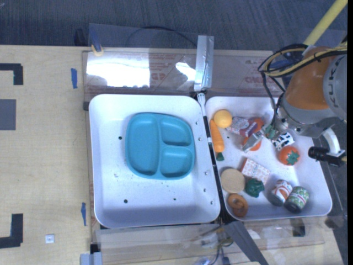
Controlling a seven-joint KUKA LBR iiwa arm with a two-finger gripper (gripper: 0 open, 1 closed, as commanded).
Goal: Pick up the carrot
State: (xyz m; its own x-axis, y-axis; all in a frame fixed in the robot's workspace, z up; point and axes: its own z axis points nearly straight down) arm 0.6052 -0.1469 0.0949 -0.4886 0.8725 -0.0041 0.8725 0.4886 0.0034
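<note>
Arm hanging over the right bin, carrot not yet picked up.

The carrot (217, 139) is lying along the left wall of the right bin (320, 175), just near of a yellow ball (223, 118), its green end pointing toward the near side. The hand (274, 130) is sitting well to the carrot's right, among a red toy (252, 134) and a black-and-white piece (283, 141); whether it is spread or pinching, I cannot tell. The left bin (105, 164) is carrying a blue divided plate (160, 146), probably kept apart so as not to crowd the picking.
</note>
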